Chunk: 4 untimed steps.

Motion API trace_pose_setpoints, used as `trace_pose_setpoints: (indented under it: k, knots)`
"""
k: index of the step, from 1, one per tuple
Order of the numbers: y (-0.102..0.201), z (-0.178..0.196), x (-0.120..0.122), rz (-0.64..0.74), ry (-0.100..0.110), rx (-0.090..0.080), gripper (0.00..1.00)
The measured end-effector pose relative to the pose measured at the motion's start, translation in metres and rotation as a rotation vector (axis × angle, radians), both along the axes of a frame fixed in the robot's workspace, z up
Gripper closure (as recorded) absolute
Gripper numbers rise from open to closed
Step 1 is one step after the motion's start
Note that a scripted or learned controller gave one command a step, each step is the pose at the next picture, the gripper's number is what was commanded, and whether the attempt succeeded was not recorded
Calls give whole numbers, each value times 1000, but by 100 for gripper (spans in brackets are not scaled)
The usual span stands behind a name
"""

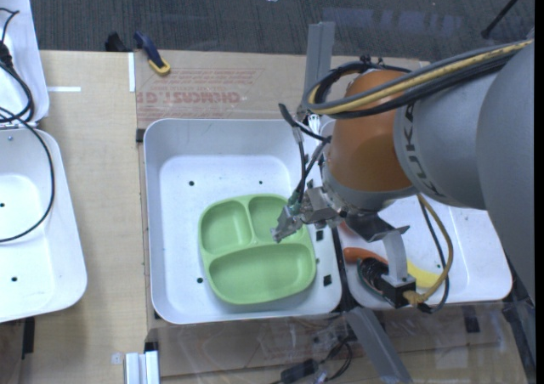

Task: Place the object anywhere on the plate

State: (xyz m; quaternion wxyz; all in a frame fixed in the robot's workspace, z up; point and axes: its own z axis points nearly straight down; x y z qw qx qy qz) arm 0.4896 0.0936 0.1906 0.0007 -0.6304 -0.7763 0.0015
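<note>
**Claw over the right edge of the plate, orange-red object in the right bin**

At the far left, a white tray [34, 229] sits on the bench [93, 204], with a black cable [51, 178] looping across it. On the far side of the bench lies a small blue-and-yellow tool [151, 53]. Just right of it is a brown board [200, 98] with red print.

The left bin [187, 195] holds the green plate [255, 276] in its near half. The plate has three compartments, two small ones on the far side and one large one on the near side. It sits a little askew, towards the bin's right wall.

The claw [287, 225] hangs over the plate's right-hand small compartment, close to the rim. From this angle I cannot tell whether it is wide or narrow, or whether anything sits in it (the tip is dark and small against the green).

The arm [476, 136] reaches in from the right. Its orange band [374, 149] bulks above the wall shared by the two bins and covers much of the right bin [476, 229].

The orange-red object [361, 252] lies in the right bin, near its left wall on the near side. It is partly under the arm and apart from the plate, with the bin walls between them.
</note>
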Motion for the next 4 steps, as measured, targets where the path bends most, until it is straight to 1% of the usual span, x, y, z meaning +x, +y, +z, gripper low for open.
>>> trace_pose_setpoints:
  k: [1,2,3,4]
  knots:
    - [-1,8,1,-3,2,-1,100]
    - [-1,8,1,-3,1,-2,0]
    - [-3,16,2,-5,2,-3,100]
    - [-5,25,4,-8,3,-5,100]
